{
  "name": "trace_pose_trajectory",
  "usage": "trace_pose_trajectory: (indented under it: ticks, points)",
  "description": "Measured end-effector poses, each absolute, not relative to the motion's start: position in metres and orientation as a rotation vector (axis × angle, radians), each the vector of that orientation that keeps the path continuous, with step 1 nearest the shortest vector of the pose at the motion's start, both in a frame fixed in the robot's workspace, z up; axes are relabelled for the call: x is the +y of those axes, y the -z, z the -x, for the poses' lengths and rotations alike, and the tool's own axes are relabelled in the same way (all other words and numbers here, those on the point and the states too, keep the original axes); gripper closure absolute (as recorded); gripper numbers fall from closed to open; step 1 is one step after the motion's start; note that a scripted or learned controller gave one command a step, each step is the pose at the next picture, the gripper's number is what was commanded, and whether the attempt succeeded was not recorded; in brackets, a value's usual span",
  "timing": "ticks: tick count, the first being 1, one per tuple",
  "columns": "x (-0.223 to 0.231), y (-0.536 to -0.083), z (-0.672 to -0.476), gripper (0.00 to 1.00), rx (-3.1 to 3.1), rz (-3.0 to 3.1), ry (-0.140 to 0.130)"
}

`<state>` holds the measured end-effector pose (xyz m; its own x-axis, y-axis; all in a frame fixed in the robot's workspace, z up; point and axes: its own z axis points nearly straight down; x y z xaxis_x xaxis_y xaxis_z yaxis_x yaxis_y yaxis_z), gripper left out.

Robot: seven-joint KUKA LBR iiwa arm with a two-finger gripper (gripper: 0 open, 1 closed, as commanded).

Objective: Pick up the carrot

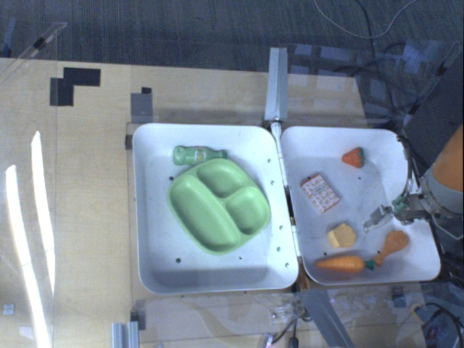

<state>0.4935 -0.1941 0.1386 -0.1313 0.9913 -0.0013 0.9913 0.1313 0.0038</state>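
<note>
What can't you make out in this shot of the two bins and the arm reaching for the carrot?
- Arm: cut off by the camera view's right edge, a blurred orange-grey shape.
- Hand: small and blurred over the right bin; open or shut cannot be told.
- Patterned square packet: print too small to read.
- Carrot: its green end meets a brown item; touching or apart is unclear.

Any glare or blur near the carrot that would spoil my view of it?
Camera view: the carrot reads sharp and evenly lit in the right bin; the bright glare streaks lie far off on the bench's left; the gripper is slightly soft, with only faint shadows under the items.
</note>
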Motion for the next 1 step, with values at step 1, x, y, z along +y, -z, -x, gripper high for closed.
trace_pose_trajectory:
  ticks: [1]
  points:
    - [-0.1295, -0.0984, -0.497, 0.0, 2.473, -1.889, -0.023]
